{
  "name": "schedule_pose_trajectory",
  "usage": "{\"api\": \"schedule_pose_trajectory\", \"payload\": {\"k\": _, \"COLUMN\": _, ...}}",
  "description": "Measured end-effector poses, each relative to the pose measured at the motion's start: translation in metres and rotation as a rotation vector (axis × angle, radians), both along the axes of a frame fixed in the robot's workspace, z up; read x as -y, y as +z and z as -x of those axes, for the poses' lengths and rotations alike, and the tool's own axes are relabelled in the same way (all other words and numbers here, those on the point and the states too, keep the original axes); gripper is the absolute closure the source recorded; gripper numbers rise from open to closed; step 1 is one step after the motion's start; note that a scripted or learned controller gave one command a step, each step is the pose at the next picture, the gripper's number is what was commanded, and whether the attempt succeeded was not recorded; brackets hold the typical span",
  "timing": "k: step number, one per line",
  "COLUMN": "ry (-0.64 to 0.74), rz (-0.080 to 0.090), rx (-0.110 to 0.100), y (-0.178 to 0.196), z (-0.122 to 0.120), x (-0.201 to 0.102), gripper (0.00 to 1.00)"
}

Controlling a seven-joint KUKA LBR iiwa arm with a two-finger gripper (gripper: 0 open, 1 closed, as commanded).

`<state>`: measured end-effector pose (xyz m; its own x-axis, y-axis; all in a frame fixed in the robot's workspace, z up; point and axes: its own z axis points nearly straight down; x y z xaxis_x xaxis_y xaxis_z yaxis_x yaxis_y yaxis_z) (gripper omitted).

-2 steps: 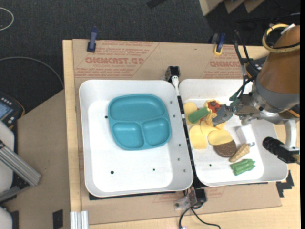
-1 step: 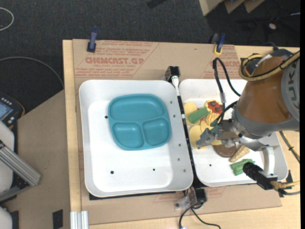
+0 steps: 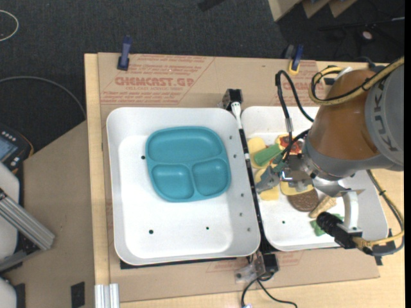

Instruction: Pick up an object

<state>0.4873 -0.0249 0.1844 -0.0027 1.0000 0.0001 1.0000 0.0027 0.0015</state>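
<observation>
- I am seeing a heap of small toys (image 3: 275, 165) lying in the right bin (image 3: 359, 226), against its left wall: yellow, green and brown pieces touching one another.
- I am judging them light, stiff and smooth plastic, likely slippery; a flat edge looks best to take.
- The gripper (image 3: 282, 175) is hanging right over the heap; I cannot tell how it is set.
- The left bin (image 3: 128, 236) is holding a blue divided tray (image 3: 187, 162).
- Both bins are sitting on a brown board (image 3: 160, 79), dark carpet (image 3: 64, 18) lying around it.
</observation>
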Motion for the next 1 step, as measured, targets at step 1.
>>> {"api": "schedule_pose_trajectory", "payload": {"k": 1, "ry": -0.001, "rz": 0.001, "rx": 0.020, "y": 0.1880, "z": 0.0061, "x": 0.0098, "gripper": 0.00}}
